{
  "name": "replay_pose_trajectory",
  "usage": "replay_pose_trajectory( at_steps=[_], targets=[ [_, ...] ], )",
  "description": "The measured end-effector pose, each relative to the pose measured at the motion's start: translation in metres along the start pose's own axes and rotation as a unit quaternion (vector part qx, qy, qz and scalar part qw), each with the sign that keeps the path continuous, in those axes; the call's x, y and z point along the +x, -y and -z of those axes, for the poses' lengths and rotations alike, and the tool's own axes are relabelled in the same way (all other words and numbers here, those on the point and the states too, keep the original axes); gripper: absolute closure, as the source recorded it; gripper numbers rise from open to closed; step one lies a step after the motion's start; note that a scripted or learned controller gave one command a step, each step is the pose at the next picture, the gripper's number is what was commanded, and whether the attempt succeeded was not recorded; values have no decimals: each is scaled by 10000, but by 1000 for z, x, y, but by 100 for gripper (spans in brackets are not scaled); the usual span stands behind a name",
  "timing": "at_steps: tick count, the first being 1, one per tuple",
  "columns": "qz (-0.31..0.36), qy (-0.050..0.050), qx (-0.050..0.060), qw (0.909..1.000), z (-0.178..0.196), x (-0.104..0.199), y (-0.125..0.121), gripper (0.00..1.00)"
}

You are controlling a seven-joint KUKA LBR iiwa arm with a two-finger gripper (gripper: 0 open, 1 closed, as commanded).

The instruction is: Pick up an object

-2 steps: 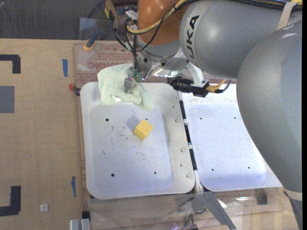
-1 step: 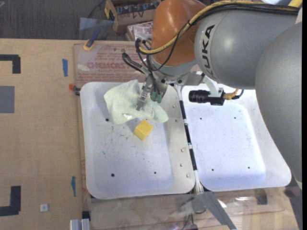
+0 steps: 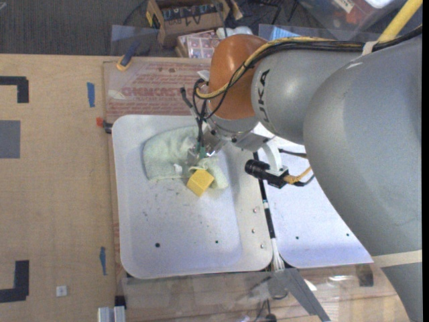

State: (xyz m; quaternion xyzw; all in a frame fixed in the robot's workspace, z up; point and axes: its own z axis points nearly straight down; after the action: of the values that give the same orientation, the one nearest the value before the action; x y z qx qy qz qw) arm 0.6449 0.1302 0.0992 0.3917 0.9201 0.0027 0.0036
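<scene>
A pale green cloth (image 3: 165, 155) lies crumpled in the upper part of the left bin (image 3: 161, 240). A small yellow block (image 3: 200, 180) rests at the cloth's lower right edge. My gripper (image 3: 200, 151) hangs just above the block, down at the cloth's right side, under the orange wrist band (image 3: 231, 72). The wrist hides much of the gripper.
The right bin (image 3: 315, 233) lies mostly under the grey arm (image 3: 348, 126). A black cable and fitting (image 3: 267, 171) hang over the divide between the bins. Wooden bench (image 3: 53, 180) extends to the left; clutter stands behind the bins.
</scene>
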Motion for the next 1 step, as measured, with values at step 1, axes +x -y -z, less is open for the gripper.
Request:
replay_pose_trajectory(
  at_steps=[1],
  targets=[
    [-995,-10,31,9950,102,39,-23,100]
  ],
)
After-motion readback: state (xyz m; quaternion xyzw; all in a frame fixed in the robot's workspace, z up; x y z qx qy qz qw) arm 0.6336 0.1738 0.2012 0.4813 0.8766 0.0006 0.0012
